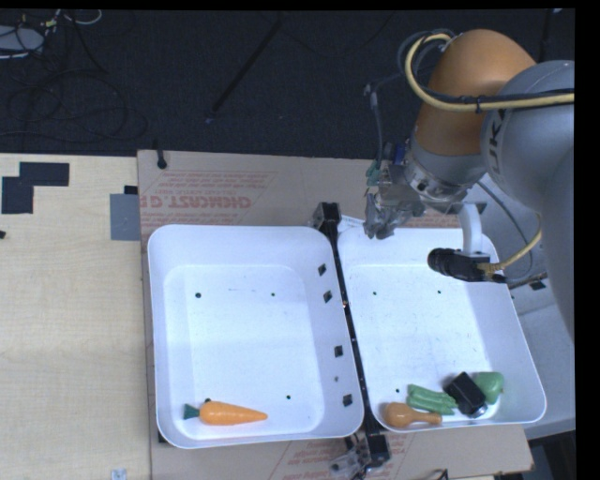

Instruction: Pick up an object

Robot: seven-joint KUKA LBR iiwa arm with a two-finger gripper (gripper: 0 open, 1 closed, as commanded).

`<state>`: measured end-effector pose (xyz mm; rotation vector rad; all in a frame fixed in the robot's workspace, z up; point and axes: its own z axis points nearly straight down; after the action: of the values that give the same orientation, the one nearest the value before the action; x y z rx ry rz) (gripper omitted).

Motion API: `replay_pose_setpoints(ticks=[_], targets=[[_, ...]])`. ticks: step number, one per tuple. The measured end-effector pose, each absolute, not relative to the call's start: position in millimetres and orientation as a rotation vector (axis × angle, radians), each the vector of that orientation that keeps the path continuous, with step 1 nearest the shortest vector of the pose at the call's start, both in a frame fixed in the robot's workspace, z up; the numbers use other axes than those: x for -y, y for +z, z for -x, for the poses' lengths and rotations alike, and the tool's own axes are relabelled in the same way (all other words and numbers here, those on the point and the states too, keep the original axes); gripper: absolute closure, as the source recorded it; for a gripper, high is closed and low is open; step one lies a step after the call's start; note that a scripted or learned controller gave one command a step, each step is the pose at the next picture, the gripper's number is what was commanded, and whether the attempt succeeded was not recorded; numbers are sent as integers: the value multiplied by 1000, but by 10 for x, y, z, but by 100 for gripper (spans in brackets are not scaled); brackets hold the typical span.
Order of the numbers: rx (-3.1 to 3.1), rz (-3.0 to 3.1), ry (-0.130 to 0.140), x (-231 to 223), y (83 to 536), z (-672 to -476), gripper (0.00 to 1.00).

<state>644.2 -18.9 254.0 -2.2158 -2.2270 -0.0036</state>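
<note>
A robotics lab, by the look of it: a grey industrial arm (525,122) with an orange band and looped cables leans over a plywood table (66,309) bearing two shallow white bins (155,328) on cardboard (234,187), with loose wires (37,28) trailing over the dark floor behind.

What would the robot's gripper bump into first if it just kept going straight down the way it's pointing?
Probably the far rim of the right bin. The gripper points down over that bin's back edge, near the divider. Depth is hard to judge from this view, so it might instead land just inside on the bare white floor.
</note>
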Motion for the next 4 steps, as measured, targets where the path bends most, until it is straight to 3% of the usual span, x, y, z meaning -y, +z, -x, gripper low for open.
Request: replay_pose_setpoints(ticks=[1, 2, 4], targets=[[2225, 2219, -3, -12, 2972, -6443, 100], [2231, 2209, -2, -1082, 3071, -6435, 100], [2213, 2228, 7, 149, 3040, -6434, 100]])
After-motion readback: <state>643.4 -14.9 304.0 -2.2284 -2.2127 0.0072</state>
